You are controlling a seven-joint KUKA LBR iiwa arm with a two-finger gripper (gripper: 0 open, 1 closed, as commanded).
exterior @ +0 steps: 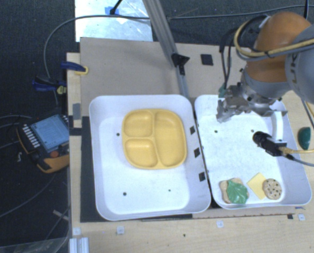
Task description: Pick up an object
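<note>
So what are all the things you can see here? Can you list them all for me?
Shallow white plastic bins: two, white, side by side on the bench.
Yellow divided plate: one, yellow, in the left bin.
Green leafy toy food: one, green, right bin's front edge.
Yellow cheese slice: one, yellow, beside it.
Round speckled cookie: one, tan, right bin's front corner.
Handheld device with blue screen: one, left of the bins.
Gripper: one, grey, above the right bin's back.

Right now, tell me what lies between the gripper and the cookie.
Camera view: only bare white bin floor between the gripper and the cookie.
</note>
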